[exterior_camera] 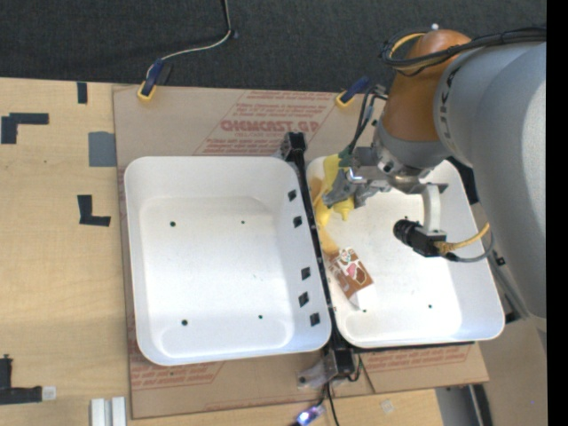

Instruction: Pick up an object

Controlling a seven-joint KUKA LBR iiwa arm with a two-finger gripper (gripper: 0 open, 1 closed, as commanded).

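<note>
The claw (348, 187) is at the upper left corner of the right bin (417, 337), right by a yellow object (325, 209). Whether it is spread or pinching cannot be told. The yellow object lies tight along the bin's wall, so the claw may strike that wall or slip off. A brown and white packet (353, 273) lies near. The 2 bins rest on cardboard (257, 122) over a wooden surface (53, 264), with dark floor (106, 16) behind.

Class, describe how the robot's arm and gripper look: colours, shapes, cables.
The arm is thick, rounded and grey, with a smooth orange band above the wrist. Thin dark cables loop around that band. The gripper at the tip is small, grey and metallic.
</note>
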